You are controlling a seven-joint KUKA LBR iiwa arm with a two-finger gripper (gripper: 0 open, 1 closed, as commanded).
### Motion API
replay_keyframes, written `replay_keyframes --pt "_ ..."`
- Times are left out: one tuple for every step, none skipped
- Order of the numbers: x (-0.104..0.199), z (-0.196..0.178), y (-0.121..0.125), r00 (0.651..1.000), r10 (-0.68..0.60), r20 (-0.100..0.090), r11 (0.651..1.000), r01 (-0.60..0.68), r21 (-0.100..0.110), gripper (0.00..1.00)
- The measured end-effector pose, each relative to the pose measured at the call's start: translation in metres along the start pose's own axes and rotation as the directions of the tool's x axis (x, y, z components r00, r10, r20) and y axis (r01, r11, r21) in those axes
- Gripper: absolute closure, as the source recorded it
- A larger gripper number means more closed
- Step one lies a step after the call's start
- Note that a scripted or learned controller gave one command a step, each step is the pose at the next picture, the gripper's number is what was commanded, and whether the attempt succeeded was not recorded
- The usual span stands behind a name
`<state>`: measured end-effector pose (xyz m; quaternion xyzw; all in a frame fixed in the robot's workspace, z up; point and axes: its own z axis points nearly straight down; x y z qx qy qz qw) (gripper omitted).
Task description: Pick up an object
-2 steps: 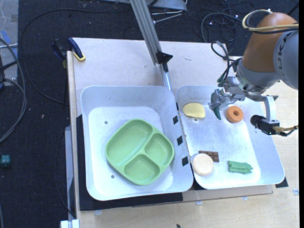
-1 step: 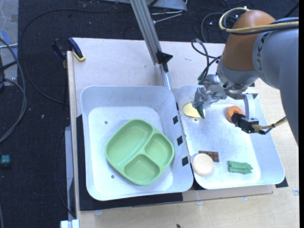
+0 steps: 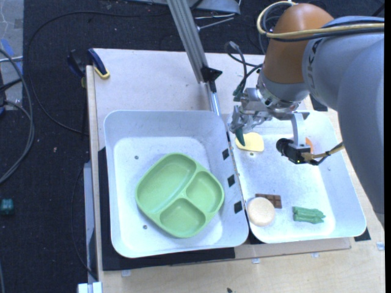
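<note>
Your pincer (image 3: pixel 239 129) hangs low over the right bin (image 3: pixel 342 182), just above the pale yellow piece (image 3: pixel 252 143); how it's set, you cannot tell. You're likely at the approach: next, descend squarely and close.

Single fixed camera overhead; slanted down; both bins (image 3: pixel 122 133).

Grey arm (image 3: pixel 351 54) with smooth rounded casing, glossy orange band (image 3: pixel 292 35) above wrist. Thin yellowish cable (image 3: pixel 269 12) loops over the band. Metal wrist flange, dark wires (image 3: pixel 239 58) at it. Silver-grey hand (image 3: pixel 239 133). Small black module (image 3: pixel 287 148) on bracket, green light.
</note>
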<state>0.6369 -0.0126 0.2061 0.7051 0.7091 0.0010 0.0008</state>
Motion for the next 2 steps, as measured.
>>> replay_keyframes --pt "0.056 0.000 0.004 1.000 -0.001 -0.001 1.000 0.001 0.001 1.00" --pt "0.101 -0.022 0.002 1.000 0.000 -0.001 1.000 0.000 0.000 1.00"
